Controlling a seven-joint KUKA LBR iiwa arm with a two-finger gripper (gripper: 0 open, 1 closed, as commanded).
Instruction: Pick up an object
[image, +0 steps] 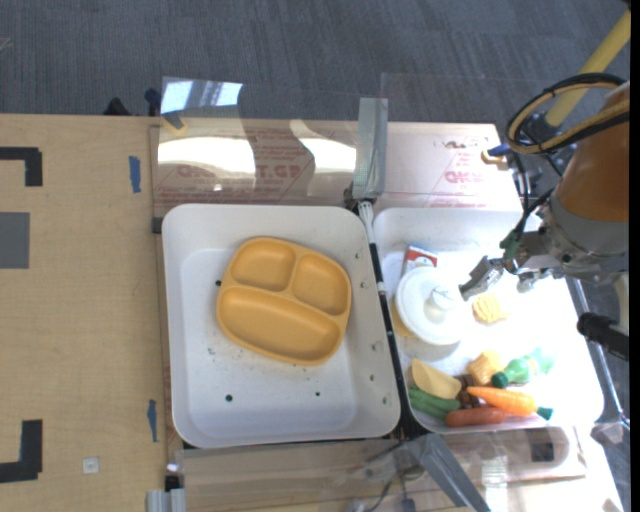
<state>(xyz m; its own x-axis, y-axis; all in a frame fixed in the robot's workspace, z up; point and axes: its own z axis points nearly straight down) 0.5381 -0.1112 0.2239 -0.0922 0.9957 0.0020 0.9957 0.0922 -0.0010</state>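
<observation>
A yellow divided plate (285, 298) lies in the left bin (190, 400), alone. In the right bin (590, 400), a white cup (432, 305) sits just left of a small pale yellow piece (489, 309), with a pile of toy vegetables, among them a carrot (503, 400), near the front wall. The gripper (497, 277) hangs over the right bin with fingers spread and nothing between them, above the pale yellow piece and beside the cup.
</observation>
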